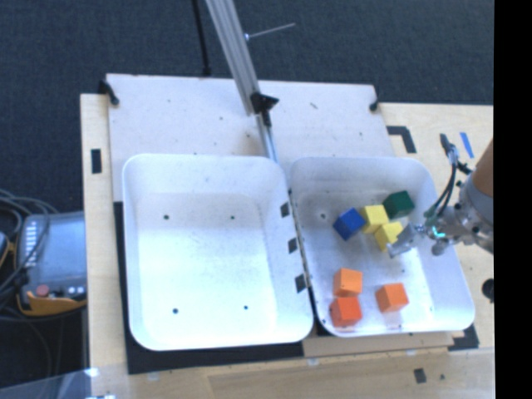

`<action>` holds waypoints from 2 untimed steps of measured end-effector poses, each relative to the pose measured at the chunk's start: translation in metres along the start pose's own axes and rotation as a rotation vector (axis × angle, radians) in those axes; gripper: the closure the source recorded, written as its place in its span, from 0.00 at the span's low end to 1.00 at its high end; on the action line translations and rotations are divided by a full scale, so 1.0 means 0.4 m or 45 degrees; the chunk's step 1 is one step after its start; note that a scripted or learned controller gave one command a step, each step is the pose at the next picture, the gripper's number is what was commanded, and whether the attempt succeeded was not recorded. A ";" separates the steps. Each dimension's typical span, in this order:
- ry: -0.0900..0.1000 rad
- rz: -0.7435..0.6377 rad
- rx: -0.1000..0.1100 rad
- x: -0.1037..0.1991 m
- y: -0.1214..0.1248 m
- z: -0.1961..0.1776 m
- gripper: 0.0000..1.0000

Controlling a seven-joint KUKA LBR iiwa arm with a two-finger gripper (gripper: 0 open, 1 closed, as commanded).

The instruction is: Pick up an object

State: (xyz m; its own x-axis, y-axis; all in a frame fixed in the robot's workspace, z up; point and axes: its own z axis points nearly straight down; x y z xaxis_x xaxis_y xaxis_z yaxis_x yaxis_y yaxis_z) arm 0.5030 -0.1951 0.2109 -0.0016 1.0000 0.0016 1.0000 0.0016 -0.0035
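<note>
Gripper, finger state I cannot tell, sits at three o'clock in the right bin, touching a small yellow cube.

The arm entered from the right edge of the camera view, where a part of its grey body and a sliver of the orange band behind the wrist showed. The wrist sat low and pointed leftward. Ahead of it, the gripper reached out at a slight downward slant. A dark cable curved up behind the wrist.
</note>
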 end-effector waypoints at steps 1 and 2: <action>-0.002 0.002 -0.006 0.000 0.003 -0.005 0.00; -0.002 0.006 0.001 0.013 0.022 0.125 0.00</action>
State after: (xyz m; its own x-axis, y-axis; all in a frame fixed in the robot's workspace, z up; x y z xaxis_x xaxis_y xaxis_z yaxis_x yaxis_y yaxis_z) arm 0.5118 -0.1896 0.1608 0.0028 1.0000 0.0003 1.0000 -0.0028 -0.0041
